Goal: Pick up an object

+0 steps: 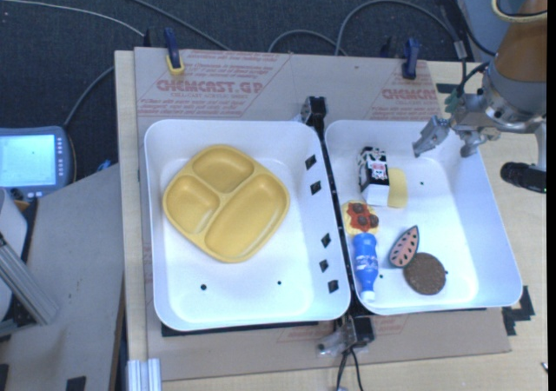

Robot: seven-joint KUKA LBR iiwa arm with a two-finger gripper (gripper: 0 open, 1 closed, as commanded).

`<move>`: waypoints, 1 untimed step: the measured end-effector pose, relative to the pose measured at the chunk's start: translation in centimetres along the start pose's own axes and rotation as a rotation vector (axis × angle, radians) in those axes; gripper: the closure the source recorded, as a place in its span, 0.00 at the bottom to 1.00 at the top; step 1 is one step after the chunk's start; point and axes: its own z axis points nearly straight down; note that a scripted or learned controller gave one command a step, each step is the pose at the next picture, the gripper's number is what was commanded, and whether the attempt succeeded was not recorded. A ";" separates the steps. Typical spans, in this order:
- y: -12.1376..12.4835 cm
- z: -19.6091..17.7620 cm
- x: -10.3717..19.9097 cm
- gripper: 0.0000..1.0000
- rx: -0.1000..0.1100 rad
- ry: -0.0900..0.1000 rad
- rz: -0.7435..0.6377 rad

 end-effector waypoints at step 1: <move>-0.1 4.3 0.3 0.00 0.000 0.000 0.001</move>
